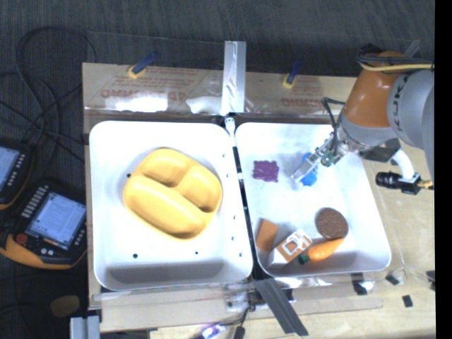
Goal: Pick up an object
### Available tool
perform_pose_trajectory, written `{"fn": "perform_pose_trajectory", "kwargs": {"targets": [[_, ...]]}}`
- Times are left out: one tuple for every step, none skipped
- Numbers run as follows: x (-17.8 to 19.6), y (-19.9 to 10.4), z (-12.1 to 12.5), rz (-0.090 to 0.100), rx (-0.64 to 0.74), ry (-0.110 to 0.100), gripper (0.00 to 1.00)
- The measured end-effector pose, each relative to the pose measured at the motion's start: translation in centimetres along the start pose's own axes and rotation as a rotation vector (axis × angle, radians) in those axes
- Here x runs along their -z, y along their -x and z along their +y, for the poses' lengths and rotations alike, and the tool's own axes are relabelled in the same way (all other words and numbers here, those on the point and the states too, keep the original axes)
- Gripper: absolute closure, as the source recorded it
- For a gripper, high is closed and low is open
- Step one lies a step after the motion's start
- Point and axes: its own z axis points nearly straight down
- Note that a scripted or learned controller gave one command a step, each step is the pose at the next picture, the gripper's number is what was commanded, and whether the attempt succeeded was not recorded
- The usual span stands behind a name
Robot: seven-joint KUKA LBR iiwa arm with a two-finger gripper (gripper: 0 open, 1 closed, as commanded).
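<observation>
Two shallow white bins sat on the surface [106, 90]. In the right bin [367, 210] the hand [311, 169] clamped a small blue block [306, 176], beside a flat purple piece [265, 170]. A big yellow shape [173, 193] lay in the left bin [113, 253].

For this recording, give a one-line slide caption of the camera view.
Arm's tool over a blue item in the right bin; yellow toy in the left bin.
</observation>
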Motion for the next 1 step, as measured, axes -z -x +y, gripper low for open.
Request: {"fn": "perform_pose_trajectory", "kwargs": {"targets": [[0.91, -0.06, 0.14, 0.001, 0.001, 0.003, 1.0]]}}
